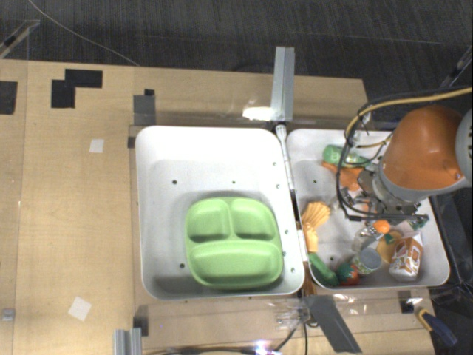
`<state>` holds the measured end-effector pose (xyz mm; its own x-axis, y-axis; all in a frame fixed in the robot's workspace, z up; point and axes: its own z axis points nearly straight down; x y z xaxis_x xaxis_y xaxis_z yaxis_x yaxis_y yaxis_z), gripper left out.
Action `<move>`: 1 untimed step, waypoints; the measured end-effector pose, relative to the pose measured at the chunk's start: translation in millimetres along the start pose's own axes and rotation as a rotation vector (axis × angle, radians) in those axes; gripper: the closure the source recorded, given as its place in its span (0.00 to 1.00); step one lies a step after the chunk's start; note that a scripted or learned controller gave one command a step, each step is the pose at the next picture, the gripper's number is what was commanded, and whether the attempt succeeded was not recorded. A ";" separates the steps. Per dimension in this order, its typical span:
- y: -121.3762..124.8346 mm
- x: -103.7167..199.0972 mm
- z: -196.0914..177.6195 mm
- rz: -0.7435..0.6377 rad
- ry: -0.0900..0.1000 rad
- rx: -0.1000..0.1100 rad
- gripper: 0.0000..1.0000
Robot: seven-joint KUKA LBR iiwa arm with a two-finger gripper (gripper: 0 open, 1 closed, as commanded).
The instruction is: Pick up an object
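Seemingly light and stiff, the small white-and-orange carton [406, 259] near the right bin's [440, 276] front-right corner — grip its 2 flat sides.

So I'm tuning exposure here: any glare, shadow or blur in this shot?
Camera view: bright glare on the metal post at the bins' top edge; the green tray casts a soft shadow on the left bin; the small items under the arm look blurry.
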<state>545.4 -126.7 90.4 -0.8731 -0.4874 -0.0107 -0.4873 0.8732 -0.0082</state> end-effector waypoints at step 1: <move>13.4 -16.5 -0.7 -0.187 -0.004 0.009 0.00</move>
<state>553.2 -106.9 91.2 -0.7670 -0.6415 -0.0125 -0.6413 0.7671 -0.0194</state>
